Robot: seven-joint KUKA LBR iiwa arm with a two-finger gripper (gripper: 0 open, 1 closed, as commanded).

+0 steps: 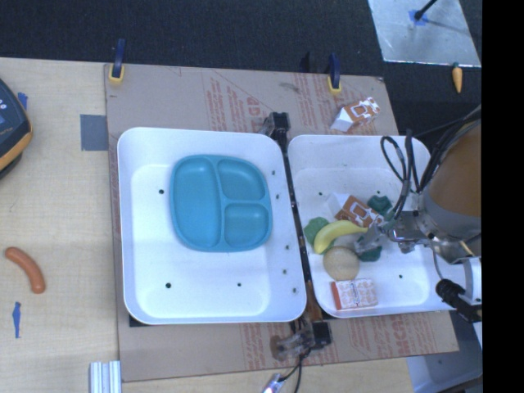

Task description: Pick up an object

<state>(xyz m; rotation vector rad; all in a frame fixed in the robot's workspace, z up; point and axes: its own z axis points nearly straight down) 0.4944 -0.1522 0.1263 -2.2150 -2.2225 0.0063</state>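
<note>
The right bin (327, 162) holds a yellow banana (336, 233), a green leafy piece (315, 228), a tan round potato-like item (341, 263), a brown snack packet (358, 212), a dark green item (379, 204) and a small red-and-white box (354, 294). My gripper (372, 241) reaches in from the right and sits low among them, just right of the banana's end and above the potato. A dark teal thing lies under its tip.
The left bin (143, 219) carries a blue divided plate (221, 202). A small carton (357, 115) lies on the cardboard behind the right bin. A sausage (26, 268) rests on the bench at far left. Black cables (401, 160) loop over the right bin's far corner.
</note>
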